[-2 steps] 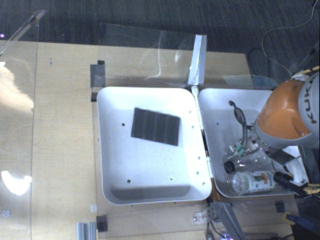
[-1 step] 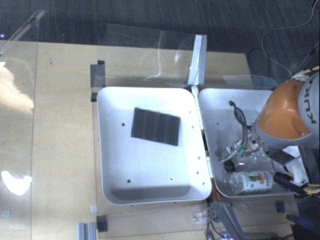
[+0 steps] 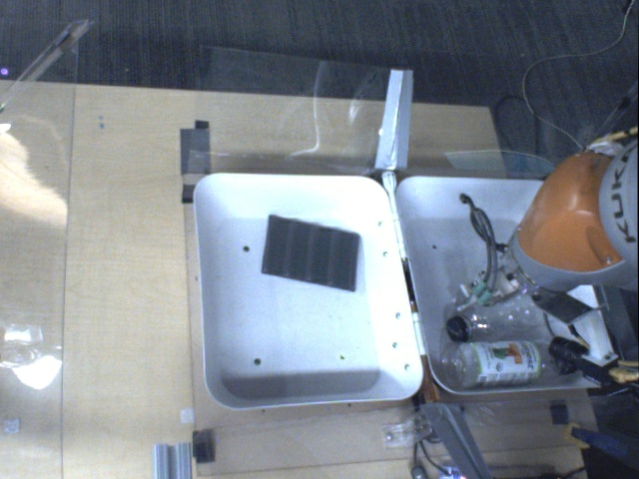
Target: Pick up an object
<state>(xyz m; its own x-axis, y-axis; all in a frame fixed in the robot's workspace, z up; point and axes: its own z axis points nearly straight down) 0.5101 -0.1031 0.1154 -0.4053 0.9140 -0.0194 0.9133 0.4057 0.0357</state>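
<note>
Bins sit side by side on the pale wooden tabletop (image 3: 120,297), and from where I stand the arm (image 3: 577,218) comes in from the right, its orange band bulging over the right bin (image 3: 434,218). Below that band the pincer (image 3: 489,292) hangs low in the bin among a tangle of cables, right over a heap of clear plastic. Whether it is released or clenched I cannot tell; the wrist and the wires hide its tips, and I see nothing plainly caught in it.

Just beneath it lies a clear bottle (image 3: 479,324) with a dark cap pointing left, and the pincer looks to be at or touching it, though the glare on the plastic blurs the contact. Nearer the front wall of the same bin lies a second bottle with a green and orange label (image 3: 499,363), on its side, close beside the first.

The left bin (image 3: 215,267) holds a dark ribbed rectangular pad (image 3: 311,252), lying flat and slightly turned, toward the far half, well apart from the arm.
</note>
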